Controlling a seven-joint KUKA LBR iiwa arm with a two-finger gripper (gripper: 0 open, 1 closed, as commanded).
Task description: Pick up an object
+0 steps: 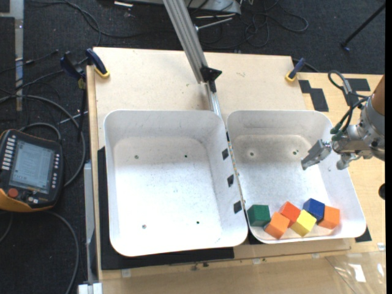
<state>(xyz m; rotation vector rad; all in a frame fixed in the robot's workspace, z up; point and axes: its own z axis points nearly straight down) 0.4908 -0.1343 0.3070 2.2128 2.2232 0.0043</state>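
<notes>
Blocks: green point(259, 214), orange point(277, 225), yellow point(303, 223), blue point(314, 207), clustered at right bin's point(275, 124) 6 o'clock edge. Tool point(327, 153) at 3 o'clock, above them, fingers spread, gripping nothing.

Blocks point(295, 217) clustered in right bin point(269, 126), near edge.

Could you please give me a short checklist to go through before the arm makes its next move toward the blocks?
1. Blocks in reach: green block, orange blocks, yellow block and blue block lie in the right bin: ok.
2. Gripper above the blocks: not ok, it hangs beyond them.
3. Gripper free of load: ok.
4. Blocks spaced for fingers: not ok, clustered.
5. Finger opening: cannot tell.
</notes>
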